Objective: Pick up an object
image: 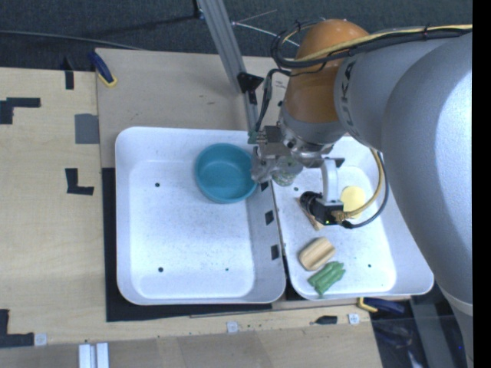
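The hand [270, 167] sits at the right rim of the blue bowl [223, 173], low over the divider between the bins; whether it is clenched, I cannot tell. The bowl rests in the left bin [153, 228], so lifting seemingly remains undone.

Blue bowl [223, 173], upright, in left bin's upper right corner. In right bin: tan bread-like block [315, 253], tilted, just beside green pod-shaped piece [327, 277]; yellow rounded item [353, 198], possibly a lemon, partly hidden.
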Motion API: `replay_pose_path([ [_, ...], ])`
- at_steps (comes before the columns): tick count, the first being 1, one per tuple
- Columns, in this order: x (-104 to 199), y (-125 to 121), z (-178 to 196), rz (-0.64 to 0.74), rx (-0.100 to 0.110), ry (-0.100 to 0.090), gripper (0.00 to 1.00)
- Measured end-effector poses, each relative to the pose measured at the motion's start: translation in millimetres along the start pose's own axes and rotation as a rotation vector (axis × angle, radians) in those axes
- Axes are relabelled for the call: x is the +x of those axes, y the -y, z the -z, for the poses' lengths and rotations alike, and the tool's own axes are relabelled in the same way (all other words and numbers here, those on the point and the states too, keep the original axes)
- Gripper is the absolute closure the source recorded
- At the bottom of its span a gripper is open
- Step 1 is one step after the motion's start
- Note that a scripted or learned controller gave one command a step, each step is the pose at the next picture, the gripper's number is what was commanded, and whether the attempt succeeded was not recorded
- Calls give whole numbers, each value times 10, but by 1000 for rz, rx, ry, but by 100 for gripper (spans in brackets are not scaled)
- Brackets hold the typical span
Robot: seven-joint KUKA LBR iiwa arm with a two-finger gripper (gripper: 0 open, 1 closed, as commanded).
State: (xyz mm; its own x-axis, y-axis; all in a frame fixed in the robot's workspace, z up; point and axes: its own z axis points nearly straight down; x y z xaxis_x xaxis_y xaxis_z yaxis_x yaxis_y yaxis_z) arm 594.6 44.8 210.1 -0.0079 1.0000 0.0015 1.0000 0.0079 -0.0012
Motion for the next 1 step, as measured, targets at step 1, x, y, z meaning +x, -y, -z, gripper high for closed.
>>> replay_pose_path([
  [1,560,-78,25,0,0,0,100],
])
